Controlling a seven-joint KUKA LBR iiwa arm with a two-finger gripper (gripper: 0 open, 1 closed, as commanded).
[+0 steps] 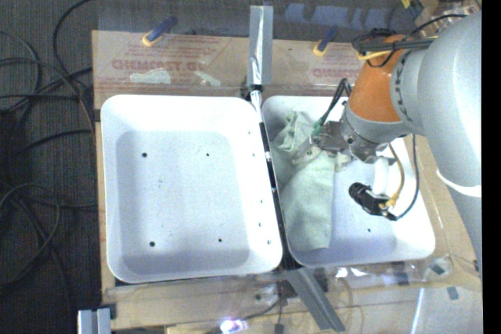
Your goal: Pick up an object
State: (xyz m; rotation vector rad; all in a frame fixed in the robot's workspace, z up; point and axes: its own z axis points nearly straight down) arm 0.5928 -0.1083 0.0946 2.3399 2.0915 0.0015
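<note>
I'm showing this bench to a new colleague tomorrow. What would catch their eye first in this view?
Probably the grey arm with its orange band, reaching from the right down into the right bin. Next, the pale crumpled cloth lying along that bin's left side, with the gripper low at its upper end. The left bin beside it is a broad white expanse.

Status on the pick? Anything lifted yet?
Done: the arm has reached into the right bin and sits low over the pale cloth. In hand: nothing visibly held; the cloth lies on the bin floor. Left: grasp and lift. The left bin is not involved.
</note>
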